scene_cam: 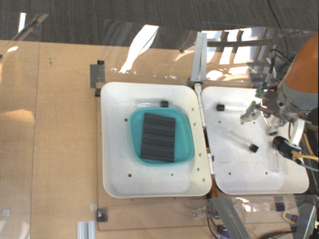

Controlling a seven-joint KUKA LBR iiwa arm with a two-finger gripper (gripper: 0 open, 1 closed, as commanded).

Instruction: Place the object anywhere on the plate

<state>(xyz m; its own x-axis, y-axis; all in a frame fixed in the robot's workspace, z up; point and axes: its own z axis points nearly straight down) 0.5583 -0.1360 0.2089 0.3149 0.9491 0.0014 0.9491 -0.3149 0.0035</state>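
A dark grey ribbed block [158, 137] lies flat in the middle of the teal plate [185, 146], which sits in the left bin [115, 148]. My gripper [260, 122] hangs over the right bin [234, 176], far to the right of the plate. It is open, with nothing between its fingers [247, 114].
A clear tube with a black cap [153, 104] lies just behind the plate in the left bin. The right bin holds a small black cap [220, 107] at its back left and another clear capped tube [245, 142] near its middle. Cables [291, 152] hang at the right.
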